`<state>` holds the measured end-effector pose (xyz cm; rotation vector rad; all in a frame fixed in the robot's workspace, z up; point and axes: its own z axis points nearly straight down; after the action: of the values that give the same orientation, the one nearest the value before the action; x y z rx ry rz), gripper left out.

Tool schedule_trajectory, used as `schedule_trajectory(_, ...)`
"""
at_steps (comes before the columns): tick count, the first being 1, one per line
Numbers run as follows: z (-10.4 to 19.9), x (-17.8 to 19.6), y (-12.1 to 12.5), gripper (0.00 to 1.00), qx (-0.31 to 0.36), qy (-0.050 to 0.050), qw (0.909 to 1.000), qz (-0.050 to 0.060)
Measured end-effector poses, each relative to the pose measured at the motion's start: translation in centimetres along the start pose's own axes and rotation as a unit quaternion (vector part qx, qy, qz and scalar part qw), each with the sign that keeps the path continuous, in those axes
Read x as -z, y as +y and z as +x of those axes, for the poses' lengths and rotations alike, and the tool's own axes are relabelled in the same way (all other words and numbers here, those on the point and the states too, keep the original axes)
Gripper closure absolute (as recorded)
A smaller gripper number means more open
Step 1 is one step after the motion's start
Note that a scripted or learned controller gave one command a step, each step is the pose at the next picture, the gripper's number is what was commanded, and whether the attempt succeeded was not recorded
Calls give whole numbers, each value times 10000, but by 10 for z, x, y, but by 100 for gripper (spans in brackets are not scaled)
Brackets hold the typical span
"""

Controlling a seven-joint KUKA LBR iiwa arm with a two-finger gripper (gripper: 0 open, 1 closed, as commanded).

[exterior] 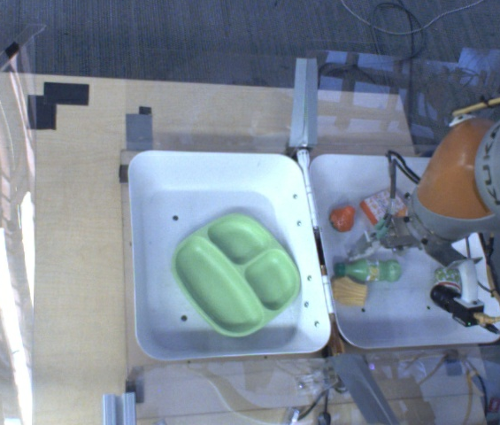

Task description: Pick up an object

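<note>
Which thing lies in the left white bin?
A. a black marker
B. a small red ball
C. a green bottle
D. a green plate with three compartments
D: the green plate with three compartments sits alone in the left bin, while the red and bottle-like things lie in the right bin.

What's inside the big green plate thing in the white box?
The green divided plate shows three bare green sections with nothing lying in them. It sits in the left white bin. Whatever is under the plate stays hidden, because the plate covers that part of the bin floor.
</note>
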<state>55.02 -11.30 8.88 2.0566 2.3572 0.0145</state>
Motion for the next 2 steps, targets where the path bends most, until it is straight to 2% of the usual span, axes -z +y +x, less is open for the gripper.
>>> schedule_trajectory(1,1,11,4,100,16,4,10000,-24)
schedule_trajectory(2,1,10,4,0,18,4,10000,-22)
